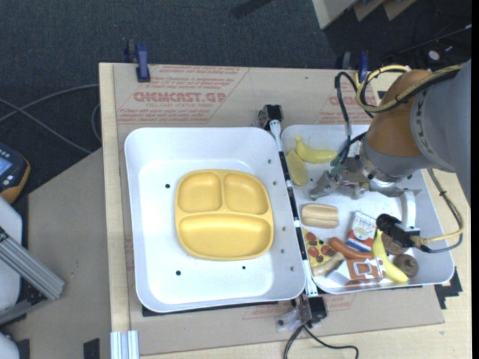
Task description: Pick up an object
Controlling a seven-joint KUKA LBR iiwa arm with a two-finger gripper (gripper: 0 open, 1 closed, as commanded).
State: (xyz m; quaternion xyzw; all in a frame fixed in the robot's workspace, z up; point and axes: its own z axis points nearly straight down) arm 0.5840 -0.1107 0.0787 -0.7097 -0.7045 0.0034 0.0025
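Observation:
My gripper (330,185) hangs low over the upper middle of the right bin (318,132), its grey metal tip pointing left. Just up and left of it lie a yellow banana (312,154) and a second yellow piece (297,169). A tan hot dog bun (319,215) rests below the tip, apart from it. Further down are a pizza slice (322,251), a red sausage (349,246), a small white and red box (363,227), an orange carton (366,271) and another banana (390,259). I see nothing held.
The left bin (150,200) holds a yellow divided plate (223,214). The grey arm with its orange band (400,126) covers the right bin's upper right corner. Black and yellow cables (426,238) trail across that bin's right side. A brown round item (408,265) sits near its lower right corner.

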